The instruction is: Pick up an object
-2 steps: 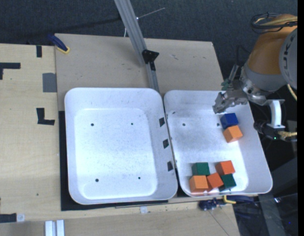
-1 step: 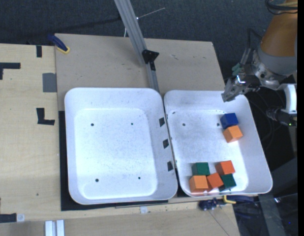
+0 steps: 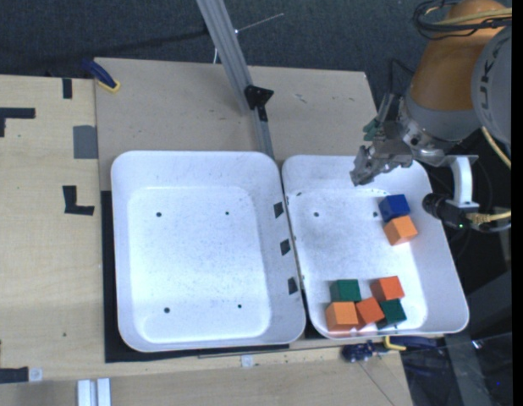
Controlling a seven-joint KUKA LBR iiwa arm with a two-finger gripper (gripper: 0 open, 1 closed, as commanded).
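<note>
Currently gripper (image 3: 364, 174), grip state unreadable, hovers at right white bin's (image 3: 443, 307) far rim; small blue cube (image 3: 394, 205) lies just toward the camera, slightly right.

Two shallow white plastic bins are seen on the bench, side by side: a left white bin (image 3: 126, 227) and a right white bin (image 3: 329, 227). Seven small cube-shaped blocks are counted, all of them in the right bin. One blue block (image 3: 394, 205) is counted. Four orange blocks are counted: one (image 3: 401, 229) just under the blue block, and three more (image 3: 388, 288) (image 3: 369, 310) (image 3: 341, 315) near the bin's front edge. Two green blocks (image 3: 346, 290) (image 3: 393, 311) are counted beside them. One grey robot arm with an orange band (image 3: 456, 57) is seen.
</note>
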